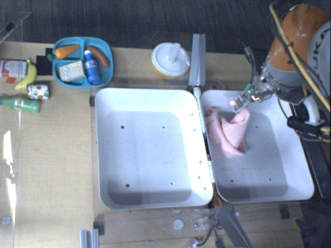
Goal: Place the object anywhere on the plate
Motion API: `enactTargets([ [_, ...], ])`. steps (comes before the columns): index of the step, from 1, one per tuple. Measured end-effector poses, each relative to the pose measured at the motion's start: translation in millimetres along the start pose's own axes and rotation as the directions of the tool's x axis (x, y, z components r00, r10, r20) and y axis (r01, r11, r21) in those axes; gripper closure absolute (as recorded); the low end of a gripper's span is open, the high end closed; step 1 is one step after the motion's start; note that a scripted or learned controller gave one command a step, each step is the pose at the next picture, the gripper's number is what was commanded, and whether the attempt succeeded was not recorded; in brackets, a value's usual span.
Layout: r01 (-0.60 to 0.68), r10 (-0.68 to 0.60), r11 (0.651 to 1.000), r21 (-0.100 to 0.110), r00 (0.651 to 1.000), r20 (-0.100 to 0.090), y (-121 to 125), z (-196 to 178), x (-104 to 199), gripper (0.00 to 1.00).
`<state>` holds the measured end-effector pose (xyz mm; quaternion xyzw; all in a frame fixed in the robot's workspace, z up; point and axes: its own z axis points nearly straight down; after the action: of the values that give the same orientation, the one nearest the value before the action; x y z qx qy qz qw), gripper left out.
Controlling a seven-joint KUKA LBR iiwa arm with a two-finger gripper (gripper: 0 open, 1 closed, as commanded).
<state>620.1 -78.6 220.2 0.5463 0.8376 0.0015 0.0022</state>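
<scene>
The pink cloth (228, 132) lies in the right bin (269, 185), draped against the wall nearest the left bin (150, 149). The gripper (243, 99) sits at the cloth's upper corner, and a peak of fabric rises to its tips, so it appears clenched on the cloth. No plate is evident in the bins; the placing remains undone.

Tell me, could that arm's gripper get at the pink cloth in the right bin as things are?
Probably yes. The gripper hangs right at the upper edge of the pink cloth, which lies uncovered in the right bin, with nothing between them.
</scene>
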Motion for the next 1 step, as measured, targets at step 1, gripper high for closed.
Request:
enactTargets([
  [1, 0.004, -0.004, 1.0, 0.001, 1.0, -0.001, 1.9, -4.2, 0.9, 1.0],
])
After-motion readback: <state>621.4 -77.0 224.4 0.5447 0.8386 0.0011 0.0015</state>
